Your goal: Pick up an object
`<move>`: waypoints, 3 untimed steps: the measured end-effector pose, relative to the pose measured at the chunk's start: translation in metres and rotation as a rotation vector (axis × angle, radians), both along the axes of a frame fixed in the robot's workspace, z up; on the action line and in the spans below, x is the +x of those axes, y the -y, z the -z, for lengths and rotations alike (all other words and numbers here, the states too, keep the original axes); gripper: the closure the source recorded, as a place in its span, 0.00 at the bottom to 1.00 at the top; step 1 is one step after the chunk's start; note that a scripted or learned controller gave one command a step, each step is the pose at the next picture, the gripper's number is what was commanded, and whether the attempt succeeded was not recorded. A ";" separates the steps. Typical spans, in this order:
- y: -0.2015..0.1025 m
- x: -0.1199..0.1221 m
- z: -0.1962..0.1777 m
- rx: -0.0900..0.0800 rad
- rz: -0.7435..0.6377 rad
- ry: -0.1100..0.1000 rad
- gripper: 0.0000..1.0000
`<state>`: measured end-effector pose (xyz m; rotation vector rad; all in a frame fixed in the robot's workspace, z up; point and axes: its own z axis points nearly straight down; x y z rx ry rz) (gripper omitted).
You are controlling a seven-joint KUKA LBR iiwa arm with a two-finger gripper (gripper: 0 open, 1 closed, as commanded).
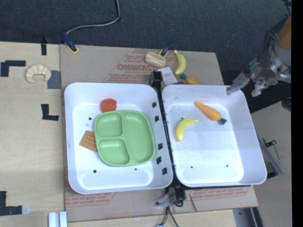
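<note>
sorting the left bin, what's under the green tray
An orange-brown flat piece pokes out from under the green tray's left edge; how far it reaches underneath, or anything else there, is covered.

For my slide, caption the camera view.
Gripper hovers open over right bin's far corner, near carrot and banana.

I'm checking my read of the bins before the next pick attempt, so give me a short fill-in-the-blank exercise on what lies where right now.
1. The carrot and a banana lie in the ____ bin as the camera sees it.
2. The green tray has ____ compartments.
3. The red item lies at the tray's ____ edge in the view.
4. The hand is beyond the bin's far right ____.

Missing words: right; three; top; corner
</note>
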<state>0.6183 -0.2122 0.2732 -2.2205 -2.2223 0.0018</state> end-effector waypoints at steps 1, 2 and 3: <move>-0.025 0.013 0.145 0.002 -0.001 -0.004 0.00; -0.064 0.051 0.187 -0.001 -0.002 0.004 0.00; -0.063 0.052 0.177 -0.003 -0.003 0.005 1.00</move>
